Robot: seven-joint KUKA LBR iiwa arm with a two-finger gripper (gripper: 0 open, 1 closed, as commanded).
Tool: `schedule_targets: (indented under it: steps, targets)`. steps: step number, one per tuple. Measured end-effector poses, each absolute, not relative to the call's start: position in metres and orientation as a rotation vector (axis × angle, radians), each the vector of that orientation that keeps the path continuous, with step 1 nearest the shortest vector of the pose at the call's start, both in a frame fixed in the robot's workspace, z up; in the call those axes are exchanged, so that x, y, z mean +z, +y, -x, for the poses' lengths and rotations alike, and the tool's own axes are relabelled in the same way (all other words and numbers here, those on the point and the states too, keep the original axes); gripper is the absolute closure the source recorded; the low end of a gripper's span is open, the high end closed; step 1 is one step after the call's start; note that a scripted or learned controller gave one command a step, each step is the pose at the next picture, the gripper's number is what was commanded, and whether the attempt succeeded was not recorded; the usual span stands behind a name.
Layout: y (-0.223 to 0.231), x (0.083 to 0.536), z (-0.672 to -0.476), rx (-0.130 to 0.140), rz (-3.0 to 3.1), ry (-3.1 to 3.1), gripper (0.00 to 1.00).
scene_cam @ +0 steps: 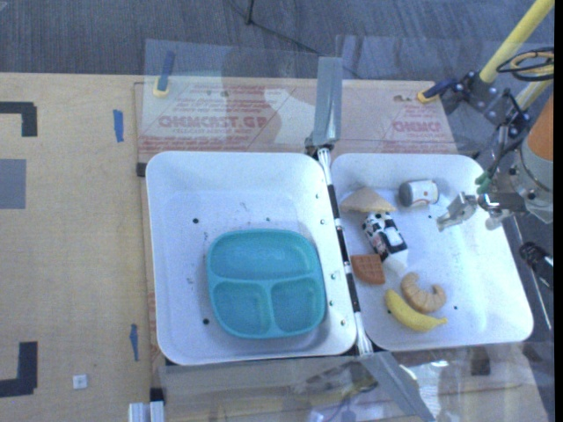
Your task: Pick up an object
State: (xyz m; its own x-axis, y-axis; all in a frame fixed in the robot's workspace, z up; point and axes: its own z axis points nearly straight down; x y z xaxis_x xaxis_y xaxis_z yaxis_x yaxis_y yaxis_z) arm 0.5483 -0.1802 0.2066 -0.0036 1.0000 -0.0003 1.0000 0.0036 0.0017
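The right bin (pixel 493 319) holds several small objects. A tan wedge (pixel 367 202) and a grey-and-white cylinder (pixel 418 192) lie near its back. A black-and-white toy (pixel 384 233) sits below the wedge, with a brown square piece (pixel 369 270) beside the dividing wall. A croissant (pixel 424 293) and a banana (pixel 412 313) lie at the front. My gripper (pixel 472 216) hovers over the bin's right side, to the right of the cylinder. It is open with nothing between its fingers.
The left bin (pixel 176 192) bears a teal divided plate (pixel 264 281) towards its front. A yellow pole (pixel 523 26) and cables stand at the back right beside the arm. Clear plastic sheeting lies behind both bins.
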Motion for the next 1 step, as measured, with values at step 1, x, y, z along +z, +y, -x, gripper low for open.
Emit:
schedule_targets:
  steps: [1]
  targets:
    - [-0.0963,0.0998,-0.6063,0.002,-2.139,2.3,0.0]
